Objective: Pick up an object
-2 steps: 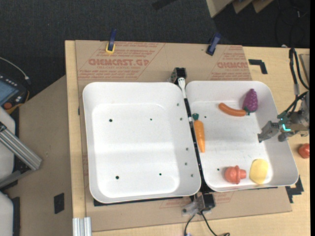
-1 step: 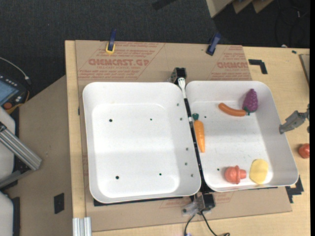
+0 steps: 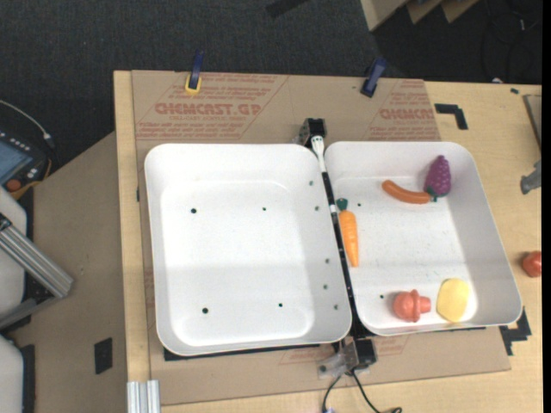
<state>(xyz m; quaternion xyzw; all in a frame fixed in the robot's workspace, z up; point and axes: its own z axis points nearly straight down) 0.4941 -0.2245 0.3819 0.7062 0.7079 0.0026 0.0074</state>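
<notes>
White right bin (image 3: 482, 256) carries every candidate: carrot (image 3: 348, 237) by the divider, sausage (image 3: 405, 193), grapes (image 3: 438, 175), lemon (image 3: 454, 299), red toy (image 3: 411, 305). Nothing is lifted; you have the whole pick ahead. Hand state: cannot tell.

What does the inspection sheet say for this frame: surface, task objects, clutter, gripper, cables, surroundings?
Surface: brown cardboard-covered bench bearing a left shallow white bin and a right shallow white bin.
Job's things: in the right bin, orange toy carrot at the left wall, purple grape bunch, orange sausage-shaped toy, red toy, yellow lemon-like toy.
Clutter: orange object on the bench, right of the bins.
Grippers: nothing seen.
Cables: black cable at the front edge.
Surroundings: dark carpet.
</notes>
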